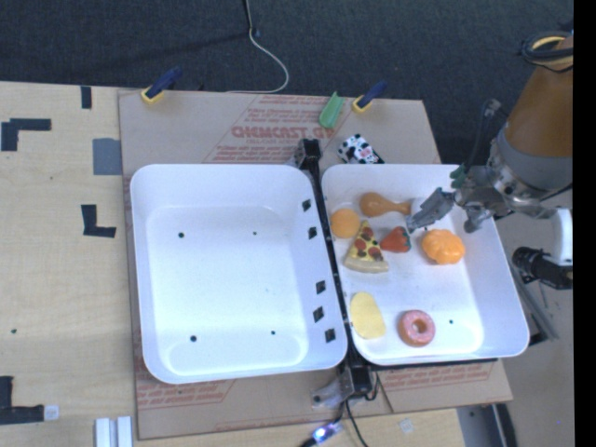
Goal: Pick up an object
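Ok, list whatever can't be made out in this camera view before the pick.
- Gripper: small and slanted over the right bin; finger gap unreadable, and whether it touches anything.
- Red toy: partly behind the pizza slice; its kind is unclear.
- Black-and-white toy behind the bins: too small to identify.
- Arm: cut off by the right edge.

Seven toy foods lie loose in the right white bin (494, 329): a tan drumstick (384, 205) at the far side, a small orange ball (345, 223), a pizza slice (366, 252), a red piece (397, 240), a larger orange fruit (443, 247), a pale yellow oblong (367, 316), and a pink-iced doughnut (416, 327) nearest.
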